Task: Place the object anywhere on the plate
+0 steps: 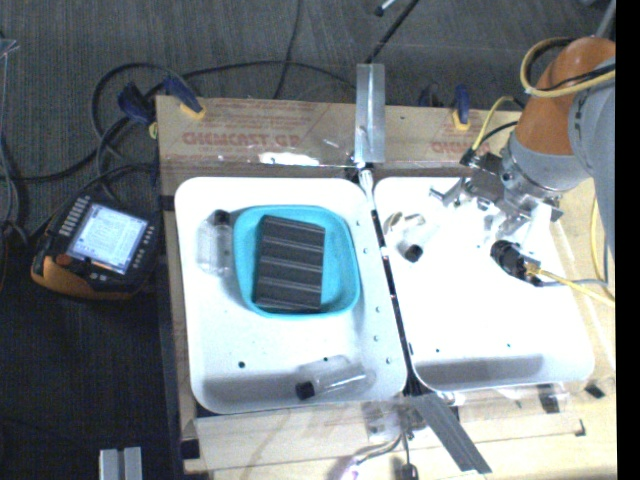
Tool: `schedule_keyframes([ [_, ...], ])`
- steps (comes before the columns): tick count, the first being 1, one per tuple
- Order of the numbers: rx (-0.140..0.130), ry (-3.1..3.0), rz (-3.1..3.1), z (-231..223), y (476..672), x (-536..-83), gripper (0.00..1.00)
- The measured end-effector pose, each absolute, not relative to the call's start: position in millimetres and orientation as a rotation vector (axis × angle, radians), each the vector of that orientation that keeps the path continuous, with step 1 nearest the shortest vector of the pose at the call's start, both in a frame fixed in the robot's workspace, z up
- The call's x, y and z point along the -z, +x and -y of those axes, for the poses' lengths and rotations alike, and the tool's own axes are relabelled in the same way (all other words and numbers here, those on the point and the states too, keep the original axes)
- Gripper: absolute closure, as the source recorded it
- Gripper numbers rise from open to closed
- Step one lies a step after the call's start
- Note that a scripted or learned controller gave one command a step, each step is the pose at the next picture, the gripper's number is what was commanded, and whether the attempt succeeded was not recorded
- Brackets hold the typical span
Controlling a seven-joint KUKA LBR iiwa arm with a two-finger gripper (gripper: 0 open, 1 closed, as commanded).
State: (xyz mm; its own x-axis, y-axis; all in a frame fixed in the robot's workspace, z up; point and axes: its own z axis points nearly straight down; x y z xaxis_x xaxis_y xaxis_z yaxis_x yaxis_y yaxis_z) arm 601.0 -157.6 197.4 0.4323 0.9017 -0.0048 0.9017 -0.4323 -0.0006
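The blue plate [345,268] served as the landmark. Nearest the camera, below the plate and toward the front wall of the left bin [200,368], a clear plastic bottle with a dark cap [328,378] lay on its side. The plate itself sat in the middle of that left bin, and a dark ribbed block [291,261] rested flat on it, covering most of its centre. Just left of the plate, touching or nearly touching its rim, a second clear bottle with a dark cap [213,238] lay along the bin floor.

To the right of the plate, across the divider, the right bin [500,358] held a small clear item with a dark end [408,236] near its left wall. Farther right and toward the back, the gripper [500,223] hung over the right bin, well apart from the plate; whether its fingers were spread or pressed together could not be told
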Motion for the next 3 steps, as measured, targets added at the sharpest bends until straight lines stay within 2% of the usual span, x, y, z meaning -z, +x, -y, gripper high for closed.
schedule_keyframes([
  [1,0.005,2.786,-1.453,94,561.0,-251,0.0],
  [2,0.007,2.86,-1.301,136,504.1,-264,0.0],
  [3,0.005,2.931,-1.126,171,483.6,-353,0.0],
])
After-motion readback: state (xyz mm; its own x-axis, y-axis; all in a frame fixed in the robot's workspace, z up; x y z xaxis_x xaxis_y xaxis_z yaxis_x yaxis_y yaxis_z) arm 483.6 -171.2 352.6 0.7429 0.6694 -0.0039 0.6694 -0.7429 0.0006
